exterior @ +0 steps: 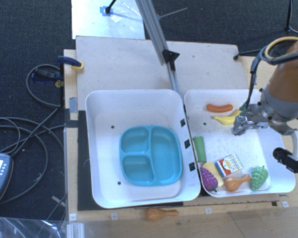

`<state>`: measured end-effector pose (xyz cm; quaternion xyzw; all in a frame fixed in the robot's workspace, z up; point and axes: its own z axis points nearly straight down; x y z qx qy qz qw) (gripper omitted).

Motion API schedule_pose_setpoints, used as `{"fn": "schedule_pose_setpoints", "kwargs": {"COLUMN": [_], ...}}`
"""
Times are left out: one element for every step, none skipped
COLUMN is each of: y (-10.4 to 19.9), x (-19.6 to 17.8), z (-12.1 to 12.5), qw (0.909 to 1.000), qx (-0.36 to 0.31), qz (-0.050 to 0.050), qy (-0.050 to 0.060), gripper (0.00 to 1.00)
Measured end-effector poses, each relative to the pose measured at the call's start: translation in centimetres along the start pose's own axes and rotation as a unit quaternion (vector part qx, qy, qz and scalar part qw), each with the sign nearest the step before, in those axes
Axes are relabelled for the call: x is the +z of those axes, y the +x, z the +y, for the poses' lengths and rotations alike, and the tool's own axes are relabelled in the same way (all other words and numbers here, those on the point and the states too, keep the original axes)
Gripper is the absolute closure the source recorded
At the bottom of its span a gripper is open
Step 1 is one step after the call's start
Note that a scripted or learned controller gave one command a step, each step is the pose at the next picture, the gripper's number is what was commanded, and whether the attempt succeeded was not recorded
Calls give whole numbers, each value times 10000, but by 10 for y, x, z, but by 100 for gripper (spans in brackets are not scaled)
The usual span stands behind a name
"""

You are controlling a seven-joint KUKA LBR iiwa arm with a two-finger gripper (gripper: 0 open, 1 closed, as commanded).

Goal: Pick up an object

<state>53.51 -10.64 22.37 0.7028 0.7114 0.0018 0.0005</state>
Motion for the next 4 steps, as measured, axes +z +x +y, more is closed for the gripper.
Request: {"fn": "schedule_pose_setpoints", "kwargs": {"y": [51,103,141,181], "x": [-11,-13,-5,1], "z": [31,68,94,115], "qw": [10000,10000,10000,10000], "qx": [0,0,14,16], "qz": [1,2,-4,-2], "qy": [-8,-8,1,1], "gripper": [100,100,100,100]}}
